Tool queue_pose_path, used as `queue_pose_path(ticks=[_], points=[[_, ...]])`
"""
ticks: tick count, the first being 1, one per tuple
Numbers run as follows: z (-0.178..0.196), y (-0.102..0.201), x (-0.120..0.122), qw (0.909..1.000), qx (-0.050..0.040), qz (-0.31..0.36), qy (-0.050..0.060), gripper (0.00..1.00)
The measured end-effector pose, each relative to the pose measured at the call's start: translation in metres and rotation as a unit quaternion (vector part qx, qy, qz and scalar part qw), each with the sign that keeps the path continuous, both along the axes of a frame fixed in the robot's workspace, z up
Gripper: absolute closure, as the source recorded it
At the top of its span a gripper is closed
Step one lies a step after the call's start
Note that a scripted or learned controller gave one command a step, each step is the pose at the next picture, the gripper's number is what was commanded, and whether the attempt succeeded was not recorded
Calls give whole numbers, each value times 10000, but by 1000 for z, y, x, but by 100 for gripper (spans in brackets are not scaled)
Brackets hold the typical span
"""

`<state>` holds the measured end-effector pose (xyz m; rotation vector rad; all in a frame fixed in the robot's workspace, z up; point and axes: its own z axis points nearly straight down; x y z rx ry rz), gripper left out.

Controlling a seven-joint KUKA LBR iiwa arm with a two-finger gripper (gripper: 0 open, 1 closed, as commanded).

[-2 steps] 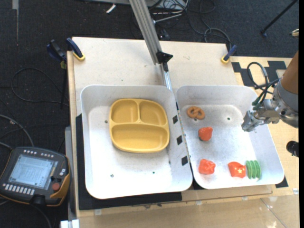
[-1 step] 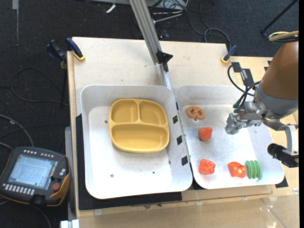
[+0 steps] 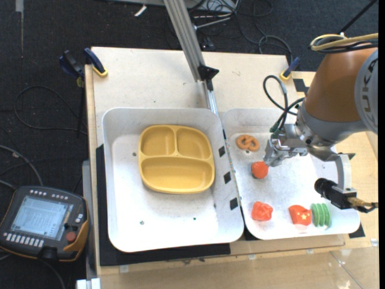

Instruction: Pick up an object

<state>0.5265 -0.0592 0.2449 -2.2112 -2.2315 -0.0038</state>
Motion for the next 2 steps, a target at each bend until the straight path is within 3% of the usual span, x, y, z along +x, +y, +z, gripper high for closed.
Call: queue_pose_path(ticks=[2], points=[[12, 106, -4, 10000, -1, -2, 7, 100]])
